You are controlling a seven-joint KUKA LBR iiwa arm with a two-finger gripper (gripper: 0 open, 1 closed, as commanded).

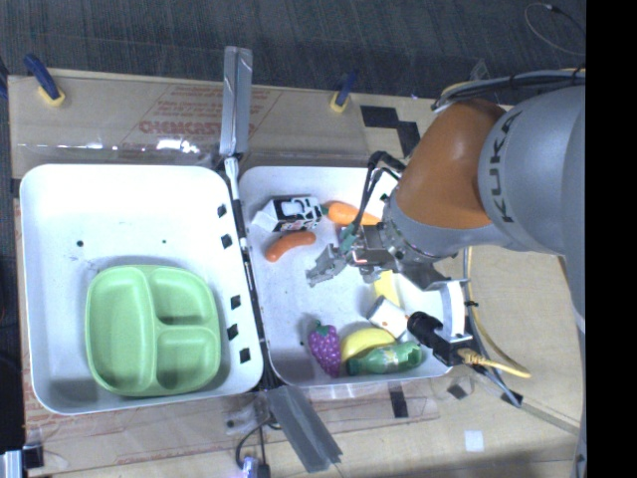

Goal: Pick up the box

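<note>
So here's the bench from above: two shallow white bins side by side, with the arm (pixel 498 182) reaching in from 3 o'clock over the right bin (pixel 261 297).

The box (pixel 297 209) is a small black-and-white thing lying on the floor of the right bin, up near the 11 o'clock corner. Nothing is on top of it. An orange carrot (pixel 341 212) lies just beside it at its 3 o'clock, and an orange sausage-shaped piece (pixel 289 245) lies close by at its 6 o'clock, tilted.

The gripper (pixel 330 260) hangs around the middle of the right bin, and from it the box is off at roughly 11 o'clock. They look apart, with the sausage piece near the gap between them. I honestly can't tell from this angle whether the gripper is open or closed: it's a grey jumble against the white floor, and I see nothing held in it.

At 6 o'clock in the right bin there's a cluster against the near wall: purple grapes (pixel 323 349), a yellow fruit (pixel 366 343) touching them at their 3 o'clock, and a green item (pixel 386 358) tucked against that. A pale yellow block (pixel 387 289) and a white piece (pixel 388 317) lie at about 4 o'clock from the gripper, partly under the wrist.

The left bin (pixel 119 197) has a green divided plate (pixel 151 329) lying flat toward its 6 o'clock side.
</note>
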